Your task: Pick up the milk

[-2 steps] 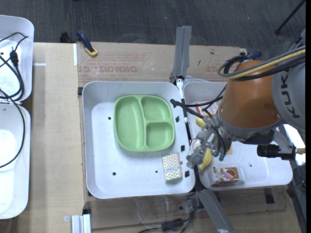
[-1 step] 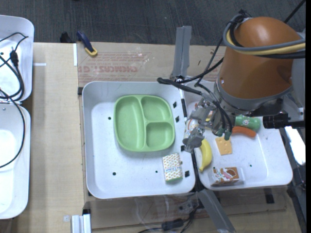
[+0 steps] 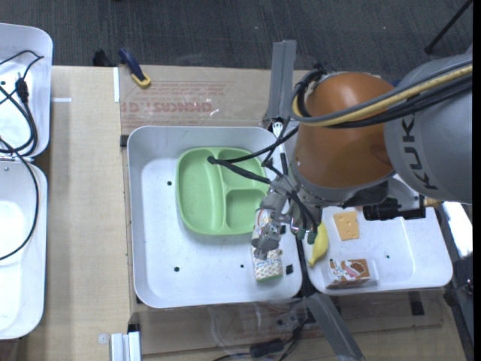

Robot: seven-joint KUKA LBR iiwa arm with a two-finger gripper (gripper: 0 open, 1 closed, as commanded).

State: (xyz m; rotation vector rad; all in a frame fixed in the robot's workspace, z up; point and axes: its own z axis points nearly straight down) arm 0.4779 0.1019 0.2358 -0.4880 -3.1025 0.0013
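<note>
I read this as the grasp step: gripper [image 3: 268,241] low just off the green tray's [image 3: 214,194] near-right corner, right above the milk [image 3: 267,268], grip state I cannot tell, so next I'd confirm a hold before lifting.

Two white bins [image 3: 143,224] (side by side), one green tray [image 3: 207,198], one banana [image 3: 319,245], one milk carton [image 3: 267,268], one cheese slice [image 3: 346,226].

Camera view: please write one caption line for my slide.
KUKA arm's gripper above a small carton in the left bin, beside a green tray.
</note>
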